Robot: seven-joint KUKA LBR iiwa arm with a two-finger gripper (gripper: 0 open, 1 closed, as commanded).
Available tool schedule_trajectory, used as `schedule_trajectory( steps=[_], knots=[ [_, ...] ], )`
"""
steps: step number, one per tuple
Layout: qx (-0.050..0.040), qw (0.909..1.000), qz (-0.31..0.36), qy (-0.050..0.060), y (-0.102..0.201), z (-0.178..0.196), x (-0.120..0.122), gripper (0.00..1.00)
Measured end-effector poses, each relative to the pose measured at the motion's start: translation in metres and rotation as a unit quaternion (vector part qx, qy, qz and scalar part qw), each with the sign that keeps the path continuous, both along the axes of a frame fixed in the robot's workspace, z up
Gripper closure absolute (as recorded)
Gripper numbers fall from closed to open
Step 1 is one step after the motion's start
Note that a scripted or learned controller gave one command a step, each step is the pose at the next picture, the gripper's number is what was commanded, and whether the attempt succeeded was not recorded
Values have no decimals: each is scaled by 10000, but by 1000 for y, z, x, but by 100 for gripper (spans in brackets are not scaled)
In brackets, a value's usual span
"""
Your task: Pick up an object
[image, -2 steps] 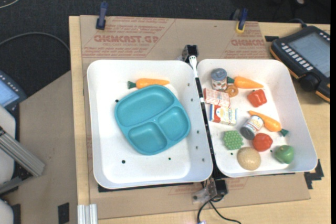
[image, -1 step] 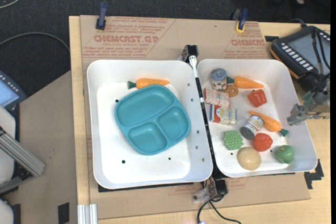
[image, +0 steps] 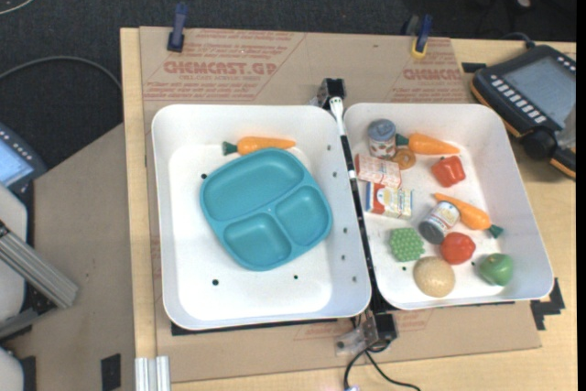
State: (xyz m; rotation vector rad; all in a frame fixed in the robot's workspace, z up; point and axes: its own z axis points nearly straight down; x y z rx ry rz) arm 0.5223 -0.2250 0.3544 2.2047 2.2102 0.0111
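Tan toy potato, green apple and red tomato are lying at the lower edge of the right bin. Above them, a small can and a carton are showing labels too small to read. At frame left, a teal divided plate is filling the left bin. Along the upper edge, cardboard is showing red "CHEMCAST GP" print.

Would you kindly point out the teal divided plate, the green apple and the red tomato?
teal divided plate (image: 265, 209): camera view, central ridge.
green apple (image: 496, 268): camera view, its top.
red tomato (image: 458, 248): camera view, its middle.
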Motion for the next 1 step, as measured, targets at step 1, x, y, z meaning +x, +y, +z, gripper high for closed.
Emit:
schedule_trajectory(
  steps=[1],
  knots=[
    [19, 10000, 16, 34, 19, 59, 68, 100]
  ],
)
